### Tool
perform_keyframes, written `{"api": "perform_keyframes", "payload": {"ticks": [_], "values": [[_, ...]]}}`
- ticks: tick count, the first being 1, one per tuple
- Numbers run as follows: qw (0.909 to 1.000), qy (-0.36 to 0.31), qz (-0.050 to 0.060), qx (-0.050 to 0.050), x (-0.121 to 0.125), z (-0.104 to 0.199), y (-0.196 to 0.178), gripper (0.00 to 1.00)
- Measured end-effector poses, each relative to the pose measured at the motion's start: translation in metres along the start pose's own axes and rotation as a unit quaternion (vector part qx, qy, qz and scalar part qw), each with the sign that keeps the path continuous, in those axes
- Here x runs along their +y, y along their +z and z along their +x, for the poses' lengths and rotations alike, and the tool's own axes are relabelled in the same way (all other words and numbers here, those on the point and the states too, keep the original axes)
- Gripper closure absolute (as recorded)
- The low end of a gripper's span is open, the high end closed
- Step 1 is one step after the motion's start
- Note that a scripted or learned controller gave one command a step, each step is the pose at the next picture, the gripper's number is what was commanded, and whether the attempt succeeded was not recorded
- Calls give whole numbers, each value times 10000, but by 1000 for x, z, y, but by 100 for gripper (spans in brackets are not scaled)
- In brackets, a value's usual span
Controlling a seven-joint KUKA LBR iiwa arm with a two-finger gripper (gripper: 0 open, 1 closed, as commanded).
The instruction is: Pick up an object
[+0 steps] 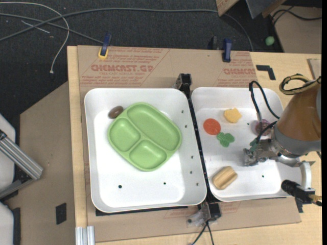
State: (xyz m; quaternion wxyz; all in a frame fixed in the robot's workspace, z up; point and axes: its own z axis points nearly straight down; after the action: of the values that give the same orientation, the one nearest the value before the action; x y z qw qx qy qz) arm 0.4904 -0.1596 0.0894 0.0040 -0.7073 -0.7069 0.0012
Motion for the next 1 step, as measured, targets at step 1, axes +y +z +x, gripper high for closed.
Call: {"api": "perform_keyframes", "payload": {"ticks": [1], "values": [[10000, 8, -38, -11, 2, -1, -14, 100]]}}
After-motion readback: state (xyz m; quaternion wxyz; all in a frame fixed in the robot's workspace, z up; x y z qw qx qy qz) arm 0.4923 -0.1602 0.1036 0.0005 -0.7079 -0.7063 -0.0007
